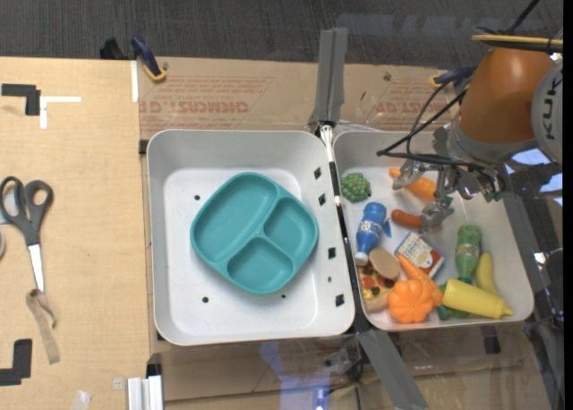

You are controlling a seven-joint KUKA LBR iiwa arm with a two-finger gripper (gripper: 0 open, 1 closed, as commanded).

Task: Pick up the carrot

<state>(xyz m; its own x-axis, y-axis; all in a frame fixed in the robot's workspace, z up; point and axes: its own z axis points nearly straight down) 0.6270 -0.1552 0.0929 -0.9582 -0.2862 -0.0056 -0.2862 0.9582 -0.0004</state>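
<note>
The carrot (415, 187) is a short orange piece lying near the back of the right bin (517, 247), with a small red-orange stick (406, 217) just in front of it. My gripper (438, 209) hangs over that bin from the right, directly to the right of the carrot and above the red-orange stick. Nothing shows in its grasp. The orange band of the arm (501, 95) sits above it and hides part of the bin's back right corner.
Many toys crowd the right bin: a green ball (355, 186), blue bottle (370, 227), juice box (419, 254), green bottle (467, 251), yellow bottle (474, 299) and orange pumpkin (412, 301). A teal divided plate (255, 234) lies in the left bin (170, 247). Scissors (27, 220) lie far left.
</note>
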